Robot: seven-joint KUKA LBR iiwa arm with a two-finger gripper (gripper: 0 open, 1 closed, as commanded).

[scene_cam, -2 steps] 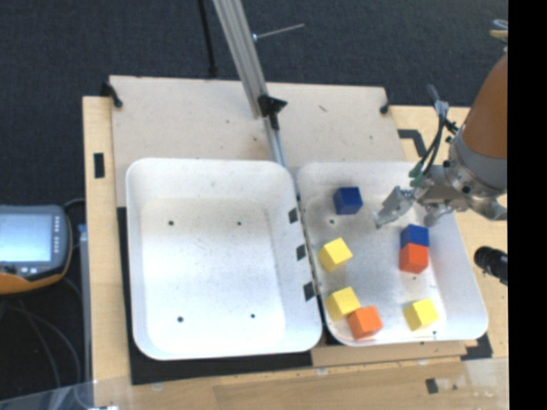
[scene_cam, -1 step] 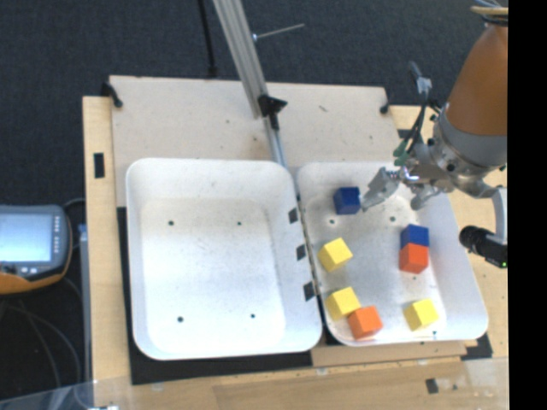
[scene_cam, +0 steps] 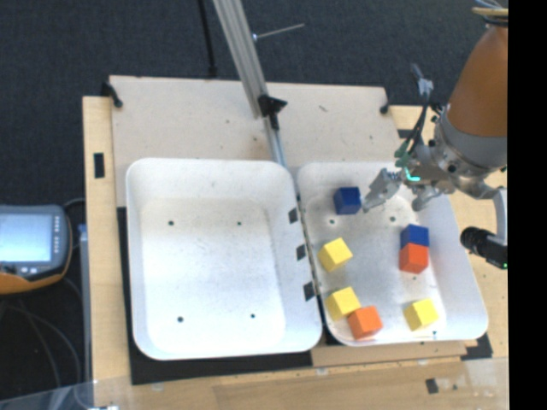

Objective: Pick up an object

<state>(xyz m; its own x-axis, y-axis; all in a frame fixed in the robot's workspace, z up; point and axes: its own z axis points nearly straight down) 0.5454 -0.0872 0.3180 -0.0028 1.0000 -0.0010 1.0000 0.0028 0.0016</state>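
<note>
Camera view, left to right: shallow white plastic left bin [scene_cam: 214, 254] sits well left of the pincer. Shallow white plastic right bin [scene_cam: 461, 301] holds seven small cubes. Nearest target: small dark-blue cube [scene_cam: 347, 200], just left of the pincer [scene_cam: 402, 191] and slightly below its left finger tip. Two yellow cubes [scene_cam: 335, 253] [scene_cam: 344, 301] and an orange cube [scene_cam: 365, 322] lie further down-left. Blue cube [scene_cam: 415, 236] touching an orange-red cube [scene_cam: 414, 258] sits right below the pincer; third yellow cube [scene_cam: 420, 313] lower still. Pincer reads spread wide, nothing between the fingers. Judgement: cubes look light, rigid, flat-faced, not fragile, maybe a bit slick. Grip the dark-blue one across two opposite flat sides, centred; it stands clear of its neighbours.
</note>
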